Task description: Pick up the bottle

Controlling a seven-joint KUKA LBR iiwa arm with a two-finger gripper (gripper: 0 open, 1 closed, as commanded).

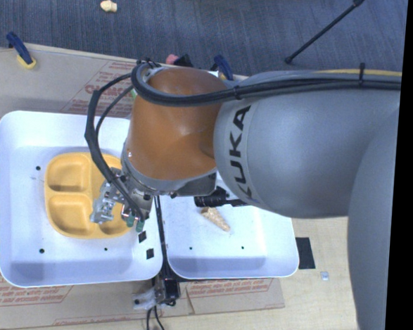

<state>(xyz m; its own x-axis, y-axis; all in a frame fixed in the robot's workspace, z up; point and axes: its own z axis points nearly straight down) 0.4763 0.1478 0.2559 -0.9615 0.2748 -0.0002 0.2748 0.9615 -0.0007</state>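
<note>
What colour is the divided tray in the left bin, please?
Yellow tray, seen in the camera view.

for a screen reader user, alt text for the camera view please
A grey and orange robot arm reaches from the right over two white bins, its end effector above a yellow divided tray in the left bin. A small cone-shaped item lies in the right bin.

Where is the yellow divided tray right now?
The yellow divided tray lies in the left white bin, right of its middle, with the gripper over the tray's right edge.

Dark carpet floor (202, 19) (ribbed), cardboard-topped bench (310, 302).
</note>
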